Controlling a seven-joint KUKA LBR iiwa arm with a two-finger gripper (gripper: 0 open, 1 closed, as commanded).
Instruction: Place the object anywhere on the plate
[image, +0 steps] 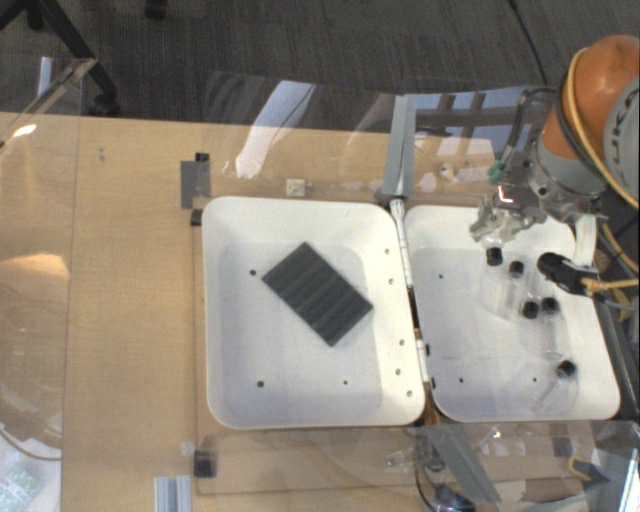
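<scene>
Nearest the camera, the wooden bench (120, 380) runs along the front edge of both bins, with a bare strip of wood before them and a broad open stretch well off to the view's left of the gripper. The gripper (500, 224) hangs over the far part of the right bin (500, 400), close to that bin's far rim and just on the arm's side of the metal divider (398, 150) that rises behind the seam between the bins; whether it is open or closed cannot be told, and nothing can be seen held in it. Just below and nearward of the gripper, small clear pieces with black caps (531, 308) lie scattered across the right bin's floor, the closest one just beside the tool, the farthest near the bin's front corner on the arm's side; the half of this bin toward the seam is bare white. Across the seam from the gripper, well apart from it, the left bin (230, 380) holds one dark grey ribbed plate (317, 293), square, lying flat and turned like a diamond near the bin's middle, with white floor open all around it and none of its corners touching a wall.
</scene>
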